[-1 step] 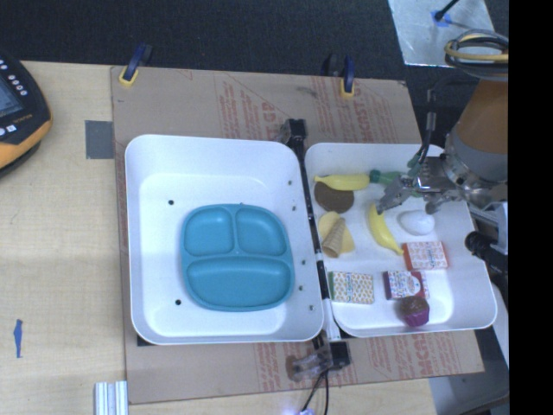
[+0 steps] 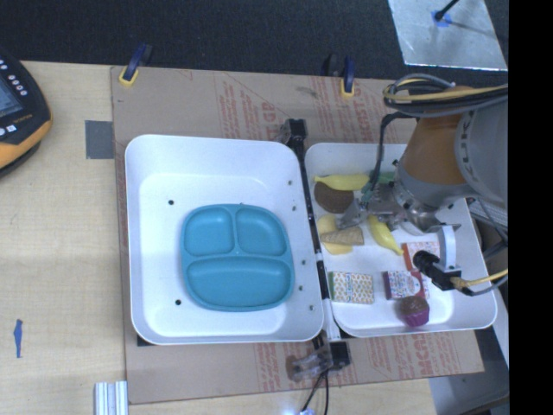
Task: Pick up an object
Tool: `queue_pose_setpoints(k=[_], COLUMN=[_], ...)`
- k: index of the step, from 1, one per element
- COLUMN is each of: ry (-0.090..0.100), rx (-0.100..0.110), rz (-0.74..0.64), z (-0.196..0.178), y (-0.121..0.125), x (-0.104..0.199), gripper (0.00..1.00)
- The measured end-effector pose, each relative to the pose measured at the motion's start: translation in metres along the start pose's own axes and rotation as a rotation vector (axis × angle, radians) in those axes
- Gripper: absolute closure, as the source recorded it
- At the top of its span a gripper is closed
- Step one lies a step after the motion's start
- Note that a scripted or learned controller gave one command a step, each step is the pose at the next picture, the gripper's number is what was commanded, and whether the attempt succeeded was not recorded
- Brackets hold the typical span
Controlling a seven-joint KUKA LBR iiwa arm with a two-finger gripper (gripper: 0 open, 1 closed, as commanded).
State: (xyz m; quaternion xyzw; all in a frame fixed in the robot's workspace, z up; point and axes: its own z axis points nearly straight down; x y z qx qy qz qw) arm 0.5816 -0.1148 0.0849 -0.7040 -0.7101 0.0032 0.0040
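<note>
We count two white bins side by side; the left bin point(image 2: 147, 232) holds one blue divided plate point(image 2: 236, 256), and the right bin point(image 2: 479, 314) holds all the loose things; we take that blue plate as our landmark.

The gripper point(image 2: 367, 210) sits low in the right bin, to the right of the plate and across the wall between the bins; whether its fingers are spread or pressed together we cannot tell, since the wrist hides them.

Right of the plate we count three yellow banana-like pieces: one point(image 2: 344, 181) at the far side, one point(image 2: 385, 234) further right, one point(image 2: 329, 226) nearest the plate; they look like light, smooth toy food, and we judge they would slip unless taken across the narrow middle.

A brown rounded piece point(image 2: 333, 197) lies just beside the far banana; probably hard and light, best pinched across its width.

Lower right of the plate lie two flat packets, a green-patterned one point(image 2: 352, 287) and a red-and-white one point(image 2: 401, 284); thin and flat on the floor, these seem hard to get under.

One purple round piece point(image 2: 416, 312) sits furthest from the plate; small, likely to roll.

The nearest candidates to the gripper are the bananas and the brown piece.
</note>
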Motion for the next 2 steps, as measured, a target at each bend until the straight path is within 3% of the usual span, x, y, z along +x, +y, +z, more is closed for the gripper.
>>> queue_pose_setpoints(k=[1, 2], ry=[-0.002, 0.001], rx=[-0.006, -0.014], rz=[0.001, -0.003], z=[-0.017, -0.112], y=[0.001, -0.019], x=[-0.003, 0.074], gripper=[1.00, 1.00])
